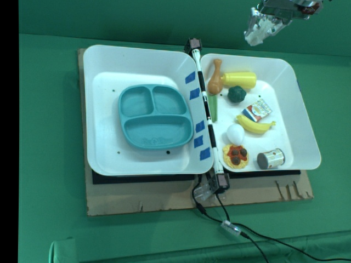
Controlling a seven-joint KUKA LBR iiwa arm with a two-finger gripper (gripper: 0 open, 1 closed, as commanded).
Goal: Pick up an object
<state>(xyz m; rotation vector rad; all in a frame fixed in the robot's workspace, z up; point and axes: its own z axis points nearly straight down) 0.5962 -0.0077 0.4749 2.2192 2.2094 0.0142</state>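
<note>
Teal plate (155, 116) in left bin (101, 64)

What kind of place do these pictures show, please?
Probably a robot test bench in a lab: two white bins on green cloth, toy food like a banana, and a gripper above.

Both bins (98, 92) look like smooth white plastic with a soft gloss. The teal plate (156, 116) at 9 o'clock is plastic too, slightly shiny. The can (271, 159) at 5 o'clock has a bright metal end. The banana (255, 125) and the egg (235, 133) seem glossy plastic. Under the bins lies rough brown cardboard (137, 204), matt. The counter (44, 147) is covered with matt green cloth. The hand (258, 32) at 1 o'clock looks pale and metallic.
</note>
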